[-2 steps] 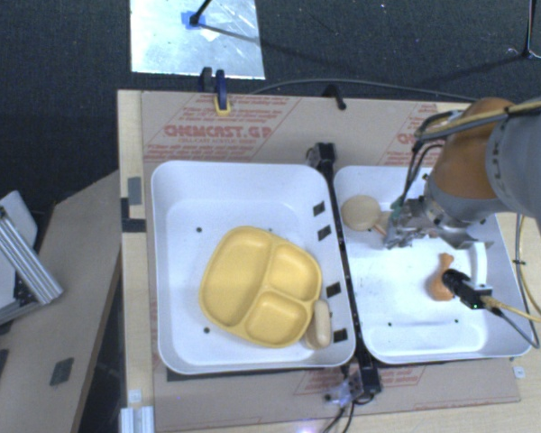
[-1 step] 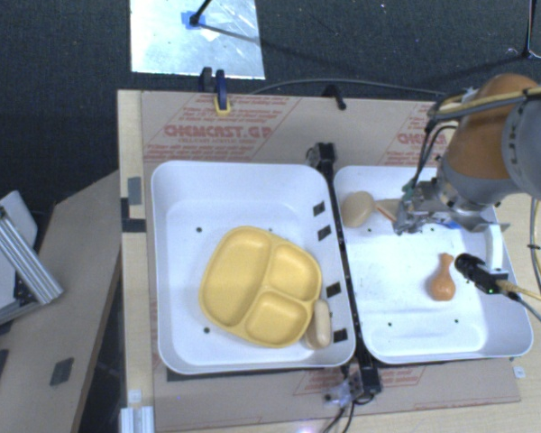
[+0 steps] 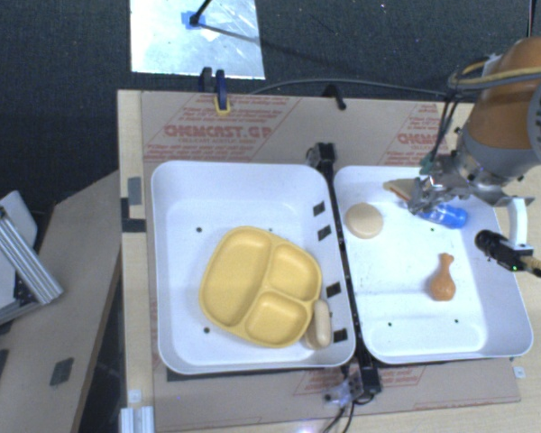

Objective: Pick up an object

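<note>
A slanted overhead view of a bench carrying two shallow white bins, side by side on a sheet of printed cardboard.

The left bin holds a yellow divided plate with three compartments, lying flat toward the bin's near right corner. A pale beige bread-roll-like piece rests against the plate's near right edge, close to the wall between the bins.

The right bin holds the loose objects the task could take. A round tan bun-shaped piece sits near the bin's far left corner. An orange toy drumstick lies toward the right side, about midway between the bin's far and near edges, well apart from the bun. A blue object, partly hidden, lies near the far edge.

The grey arm with its orange band reaches in from the right and hangs low over the far edge of the right bin. Its gripper sits just beside the blue object, touching or nearly touching it, with a thin tan piece at its left. Whether the gripper is spread or closed cannot be told from this angle, and nothing is plainly seen in its grasp.

Judging by this low position, the blue object looks like the intended target, and the lift is not yet done.
</note>
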You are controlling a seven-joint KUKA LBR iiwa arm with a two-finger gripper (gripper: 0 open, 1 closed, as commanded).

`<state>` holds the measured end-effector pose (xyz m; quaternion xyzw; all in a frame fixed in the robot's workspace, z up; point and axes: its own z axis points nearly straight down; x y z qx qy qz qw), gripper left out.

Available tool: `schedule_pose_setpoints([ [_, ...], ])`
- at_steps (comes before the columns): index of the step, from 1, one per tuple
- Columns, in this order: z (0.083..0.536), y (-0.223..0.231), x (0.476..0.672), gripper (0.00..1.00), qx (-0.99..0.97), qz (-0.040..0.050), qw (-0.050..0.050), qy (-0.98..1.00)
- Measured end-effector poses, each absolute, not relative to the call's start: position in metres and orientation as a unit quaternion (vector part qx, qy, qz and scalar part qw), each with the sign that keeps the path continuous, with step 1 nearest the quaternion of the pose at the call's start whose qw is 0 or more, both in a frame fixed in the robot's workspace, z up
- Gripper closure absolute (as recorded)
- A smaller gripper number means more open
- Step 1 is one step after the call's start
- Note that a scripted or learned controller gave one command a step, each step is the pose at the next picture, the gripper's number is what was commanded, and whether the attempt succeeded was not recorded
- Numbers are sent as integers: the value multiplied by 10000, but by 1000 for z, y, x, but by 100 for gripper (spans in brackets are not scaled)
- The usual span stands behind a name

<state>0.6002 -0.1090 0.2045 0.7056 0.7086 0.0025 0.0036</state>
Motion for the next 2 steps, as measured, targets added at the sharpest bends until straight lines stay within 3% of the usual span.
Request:
schedule_pose_setpoints([
  [1,266,-114,603,100,7056,22,34,7086],
  [2,269,-61,598,100,7041,10,1,7101],
])
